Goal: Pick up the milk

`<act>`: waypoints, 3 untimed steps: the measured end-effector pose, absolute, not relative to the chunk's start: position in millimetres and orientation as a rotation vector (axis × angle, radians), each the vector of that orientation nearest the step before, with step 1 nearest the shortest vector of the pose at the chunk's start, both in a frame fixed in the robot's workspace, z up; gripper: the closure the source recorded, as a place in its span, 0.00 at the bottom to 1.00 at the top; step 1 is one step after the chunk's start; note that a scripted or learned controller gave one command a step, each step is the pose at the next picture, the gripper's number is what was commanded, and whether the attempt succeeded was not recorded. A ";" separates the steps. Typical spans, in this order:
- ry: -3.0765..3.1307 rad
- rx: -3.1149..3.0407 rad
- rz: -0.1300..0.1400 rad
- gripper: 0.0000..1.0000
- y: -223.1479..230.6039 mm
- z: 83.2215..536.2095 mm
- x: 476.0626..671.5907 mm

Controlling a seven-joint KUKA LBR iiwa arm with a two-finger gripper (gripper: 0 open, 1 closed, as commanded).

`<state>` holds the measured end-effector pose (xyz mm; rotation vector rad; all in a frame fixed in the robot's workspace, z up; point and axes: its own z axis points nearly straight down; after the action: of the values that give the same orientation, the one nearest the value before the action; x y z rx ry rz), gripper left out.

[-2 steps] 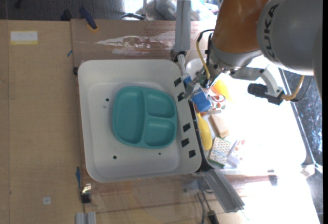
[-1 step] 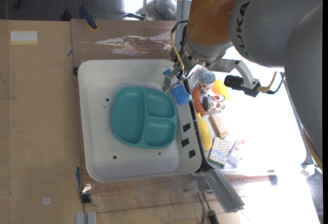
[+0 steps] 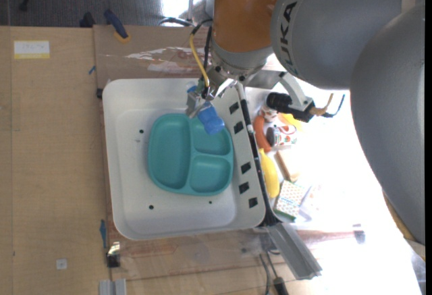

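Camera view: gripper [image 3: 200, 103] is seen over left bin [image 3: 128, 152] by teal tray [image 3: 190, 154]; finger state can't be told. Milk [image 3: 292, 198] lies in right bin, well right & below.

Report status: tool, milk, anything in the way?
Tool over left bin, above teal tray. Milk in right bin, untouched. Banana beside it.

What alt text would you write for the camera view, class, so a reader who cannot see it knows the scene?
A grey and orange robot arm reaches from the right, its gripper low over the left white bin, above a teal divided tray. The right bin, brightly lit, holds a small carton and a yellow item.
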<state>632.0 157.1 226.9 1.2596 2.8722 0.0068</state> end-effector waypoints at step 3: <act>2.786 1.454 0.000 1.00 217.9 240.7 553.3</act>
<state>553.3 217.9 240.7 1.4542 2.7861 0.0002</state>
